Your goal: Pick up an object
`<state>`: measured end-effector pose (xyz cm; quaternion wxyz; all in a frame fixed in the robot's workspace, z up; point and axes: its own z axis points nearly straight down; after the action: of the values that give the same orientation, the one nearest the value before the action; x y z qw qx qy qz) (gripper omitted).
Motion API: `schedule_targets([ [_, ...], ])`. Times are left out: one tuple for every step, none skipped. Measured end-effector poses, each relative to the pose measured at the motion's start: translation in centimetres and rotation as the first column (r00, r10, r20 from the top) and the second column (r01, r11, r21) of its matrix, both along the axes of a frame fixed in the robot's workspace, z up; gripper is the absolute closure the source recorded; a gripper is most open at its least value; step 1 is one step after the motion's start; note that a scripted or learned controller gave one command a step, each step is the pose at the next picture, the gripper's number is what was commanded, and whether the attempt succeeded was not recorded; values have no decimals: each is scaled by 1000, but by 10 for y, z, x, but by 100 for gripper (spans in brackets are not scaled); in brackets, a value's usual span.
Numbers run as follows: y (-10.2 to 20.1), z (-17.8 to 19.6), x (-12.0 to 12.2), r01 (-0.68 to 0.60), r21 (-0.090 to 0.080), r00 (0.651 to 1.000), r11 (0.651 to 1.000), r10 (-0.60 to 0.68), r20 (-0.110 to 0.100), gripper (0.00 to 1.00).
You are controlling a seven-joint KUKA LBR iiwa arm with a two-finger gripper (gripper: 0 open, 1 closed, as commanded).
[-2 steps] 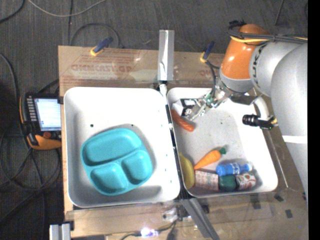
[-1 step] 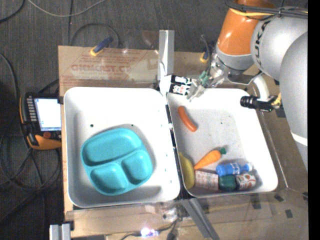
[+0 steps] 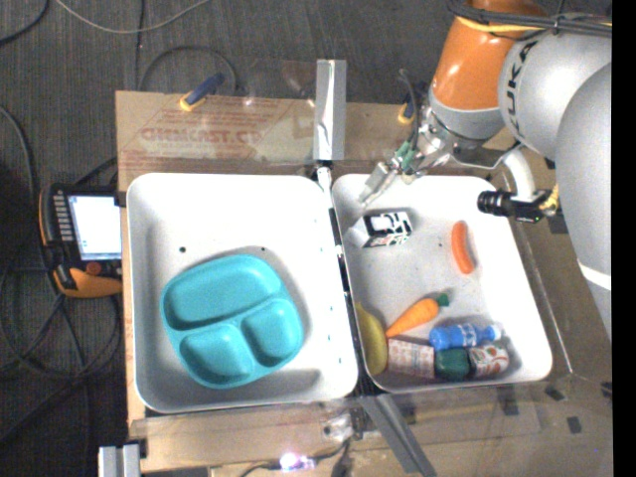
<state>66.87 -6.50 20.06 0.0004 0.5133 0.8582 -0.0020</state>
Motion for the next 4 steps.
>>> schedule_targets([
  [38,60,1,-196,1,981,981,196,1,0],
  [88,-18,-6,-376,4,927,927,376,0,0],
  [39,-18,-57,-474,4,880,880,474,0,0],
  [-16,-18,-10,-556,2,831,831,556,1,0],
])
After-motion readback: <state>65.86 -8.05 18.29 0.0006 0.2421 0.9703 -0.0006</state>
